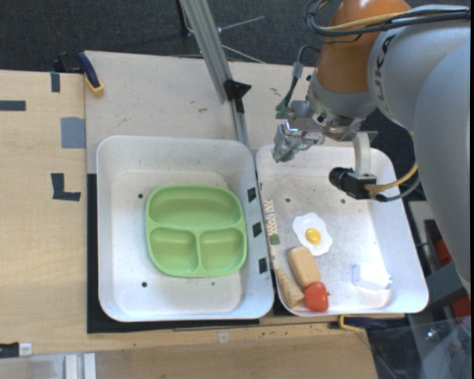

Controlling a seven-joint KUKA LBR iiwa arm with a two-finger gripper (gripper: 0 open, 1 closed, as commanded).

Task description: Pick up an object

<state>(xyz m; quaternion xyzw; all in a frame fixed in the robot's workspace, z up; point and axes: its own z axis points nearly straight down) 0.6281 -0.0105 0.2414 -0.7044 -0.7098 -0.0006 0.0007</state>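
My gripper (pixel 287 147) hangs over the far left corner of the right bin (pixel 403 235), well above its floor, with nothing visible between the fingers. A toy fried egg (pixel 313 234) lies in the middle of that bin. Closer to the front left corner lie a tan bread roll (pixel 303 265), a red tomato (pixel 317 296) and a brown stick-shaped piece (pixel 288 286) along the wall. A pale white object (pixel 373 278) rests near the front right corner. All of these sit nearer the camera than the gripper.
The left bin (pixel 110 212) holds a green divided plate (pixel 196 229). A slanted metal pole (pixel 209 46) rises behind the bins. A black cable end (pixel 351 181) hangs over the right bin's far side. Blue-yellow clamp (pixel 91 73) at the bench's far left.
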